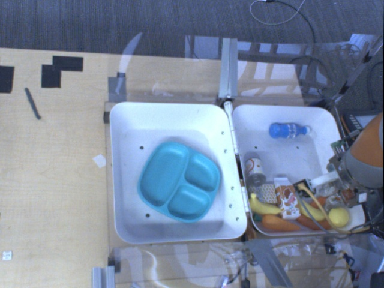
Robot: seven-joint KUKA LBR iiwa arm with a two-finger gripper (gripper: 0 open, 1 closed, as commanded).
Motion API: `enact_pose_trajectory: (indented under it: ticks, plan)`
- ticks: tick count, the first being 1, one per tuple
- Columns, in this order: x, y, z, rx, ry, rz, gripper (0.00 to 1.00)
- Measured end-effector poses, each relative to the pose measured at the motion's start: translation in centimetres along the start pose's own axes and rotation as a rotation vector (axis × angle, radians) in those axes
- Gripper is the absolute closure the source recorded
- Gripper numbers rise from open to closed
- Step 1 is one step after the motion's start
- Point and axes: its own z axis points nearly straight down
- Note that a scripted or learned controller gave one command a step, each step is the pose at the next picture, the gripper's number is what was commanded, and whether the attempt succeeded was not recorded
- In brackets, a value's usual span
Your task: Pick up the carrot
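**Carrot grasp notes: crowded corner, low pick**

Carrot (281,223) lies flat along the front wall of the right bin (282,117), long axis roughly parallel to that wall. It is hemmed in: banana (264,206) just behind it and touching or nearly so, small carton (288,200) beside that, a second orange-red piece (310,223) running off its right end (could be another carrot or a pepper, can't tell), lemon (338,217) further right.

Handling, as a judgement: looks like a toy or plastic vegetable, so light and stiff, with a smooth skin likely to slip. Tapered shape means a pinch near the thin end will squirt it out. Best bet is across the thick middle, fingers closing perpendicular to the long axis. Clearance is the problem: one finger has to go between carrot and bin wall, the other between carrot and banana.

End effector (339,186) sits at the right side of the bin, above the clutter near the lemon, well right of the carrot. Open or closed: cannot tell, too much overlap with the objects under it.

Left bin (126,179) holds only the blue divided plate (180,180), irrelevant here. Water bottle (289,130) and can (254,167) are clear of the pick.
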Motion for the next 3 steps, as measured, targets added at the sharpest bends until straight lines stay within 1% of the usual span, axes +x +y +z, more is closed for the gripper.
enact_pose_trajectory:
  ticks: [1, 2, 3]
  plan:
    - [1.19, -4.96, 0.01, -0.014, 0.002, 0.036, 1.0]
    - [1.23, -4.93, -0.02, -0.015, 0.003, 0.036, 0.0]
    - [1.31, -5.01, -0.94, -0.013, 0.003, 0.031, 1.0]
